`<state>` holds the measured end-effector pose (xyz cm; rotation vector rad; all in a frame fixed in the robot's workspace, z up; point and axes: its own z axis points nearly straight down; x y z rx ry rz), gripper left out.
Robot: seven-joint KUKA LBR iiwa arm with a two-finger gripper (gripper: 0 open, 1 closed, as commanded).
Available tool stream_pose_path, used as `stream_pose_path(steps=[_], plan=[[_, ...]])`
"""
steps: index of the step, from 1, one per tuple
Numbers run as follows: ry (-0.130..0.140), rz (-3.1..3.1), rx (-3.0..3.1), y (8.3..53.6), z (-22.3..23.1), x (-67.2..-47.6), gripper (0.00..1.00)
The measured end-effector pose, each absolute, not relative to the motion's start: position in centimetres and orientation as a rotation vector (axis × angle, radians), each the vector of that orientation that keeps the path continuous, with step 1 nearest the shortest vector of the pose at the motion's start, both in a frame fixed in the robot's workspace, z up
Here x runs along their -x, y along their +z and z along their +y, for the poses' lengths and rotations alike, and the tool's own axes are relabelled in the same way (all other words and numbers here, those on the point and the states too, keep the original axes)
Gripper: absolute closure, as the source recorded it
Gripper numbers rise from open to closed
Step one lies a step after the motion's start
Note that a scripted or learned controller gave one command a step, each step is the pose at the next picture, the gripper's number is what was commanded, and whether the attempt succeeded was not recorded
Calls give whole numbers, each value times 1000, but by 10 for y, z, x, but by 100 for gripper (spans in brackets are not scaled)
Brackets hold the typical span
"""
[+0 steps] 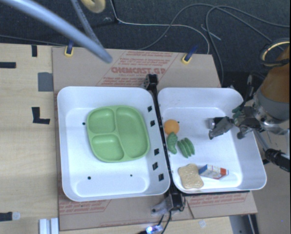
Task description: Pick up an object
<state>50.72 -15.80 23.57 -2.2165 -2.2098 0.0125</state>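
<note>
While the grey arm [275, 99] reaches in from the 3 o'clock side of the bench, its gripper [228, 126] hangs above the right bin [199, 97], near the 3 o'clock wall of this bin. The two dark fingers point toward 9 o'clock; one fingertip [215, 130] is seen clearly, but how wide the pincer stands is not possible to tell from this slanted view, and no object is seen between the fingers. Inside the right bin the objects lie well apart from the gripper. An orange ball [171, 126] sits close to the 9 o'clock wall, and just at 6 o'clock from it lie two green vegetable pieces [179, 145], side by side and touching or almost touching each other. Toward the 6 o'clock edge of the bin rests a beige bread slice [190, 176], and just at 3 o'clock from it a small white, blue and red carton [214, 171] lies flat. The left bin [67, 130] holds a green divided plate [118, 133] with three compartments, lying near the middle of that bin. Both bins stand on a brown cardboard sheet [135, 65] with red print, which extends toward 12 o'clock.
</note>
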Motion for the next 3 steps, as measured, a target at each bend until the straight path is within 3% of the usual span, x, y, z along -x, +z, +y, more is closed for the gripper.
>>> stream_pose_path(steps=[1, 3], plan=[[2, -2222, 2219, 242, -158, -510, 0], [6, -2218, 2217, 133, -149, -496, 0]])
